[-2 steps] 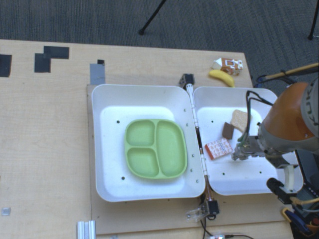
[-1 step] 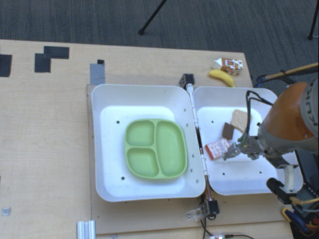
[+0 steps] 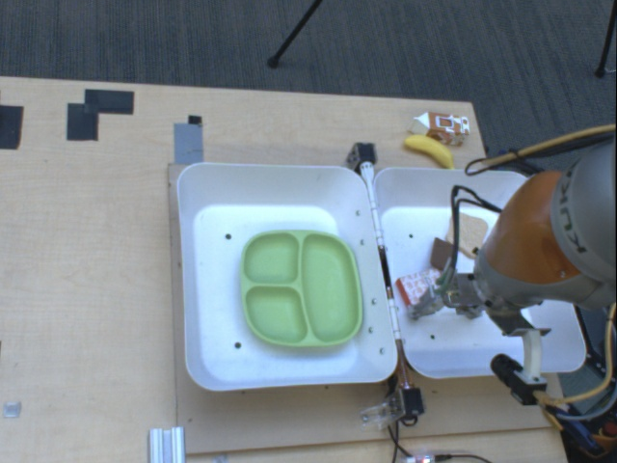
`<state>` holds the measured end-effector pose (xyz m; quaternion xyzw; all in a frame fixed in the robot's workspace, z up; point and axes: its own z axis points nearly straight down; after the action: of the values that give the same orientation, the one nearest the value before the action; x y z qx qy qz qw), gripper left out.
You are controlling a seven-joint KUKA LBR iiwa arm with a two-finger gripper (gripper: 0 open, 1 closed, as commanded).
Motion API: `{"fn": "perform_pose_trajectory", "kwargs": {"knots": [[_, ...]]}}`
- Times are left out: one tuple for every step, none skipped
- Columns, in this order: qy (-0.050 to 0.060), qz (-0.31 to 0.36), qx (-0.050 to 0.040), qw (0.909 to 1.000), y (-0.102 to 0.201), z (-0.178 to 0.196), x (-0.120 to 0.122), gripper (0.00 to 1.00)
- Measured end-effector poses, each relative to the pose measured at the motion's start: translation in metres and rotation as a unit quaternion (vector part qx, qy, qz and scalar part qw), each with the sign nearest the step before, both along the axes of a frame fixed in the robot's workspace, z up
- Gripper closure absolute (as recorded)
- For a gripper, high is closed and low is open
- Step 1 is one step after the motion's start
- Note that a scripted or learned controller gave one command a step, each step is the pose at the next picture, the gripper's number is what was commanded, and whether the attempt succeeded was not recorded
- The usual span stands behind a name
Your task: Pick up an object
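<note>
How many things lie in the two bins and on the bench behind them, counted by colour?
Green: 1, divided plate in the left bin
Red and white: 1, packet in the right bin
Brown: 2, pieces in the right bin
Yellow: 1, banana on the bench
Total: 5

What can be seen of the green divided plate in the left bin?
The green plate is pale lime, looks like smooth plastic, with a rounded rectangular outline and a raised rim. Ridges split it into three wells: two smaller ones on the left and one long one on the right, all bare. It lies flat, right side up, slightly rotated, near the middle of the left bin, resting on its floor. Nothing else touches it; the claw is over the right bin.
</note>
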<state>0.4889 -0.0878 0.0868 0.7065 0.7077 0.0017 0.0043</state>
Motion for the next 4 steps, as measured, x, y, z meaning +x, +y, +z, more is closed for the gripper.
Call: {"fn": "perform_pose_trajectory", "kwargs": {"knots": [[-0.003, 0.001, 0.0002, 1.0, 0.001, 0.011, 0.002, 1.0], [-0.003, 0.001, 0.0003, 1.0, 0.001, 0.011, 0.002, 0.0], [-0.005, 0.003, 0.0004, 1.0, 0.001, 0.022, 0.004, 1.0], [-0.005, 0.003, 0.0005, 1.0, 0.001, 0.022, 0.004, 0.0]]}}
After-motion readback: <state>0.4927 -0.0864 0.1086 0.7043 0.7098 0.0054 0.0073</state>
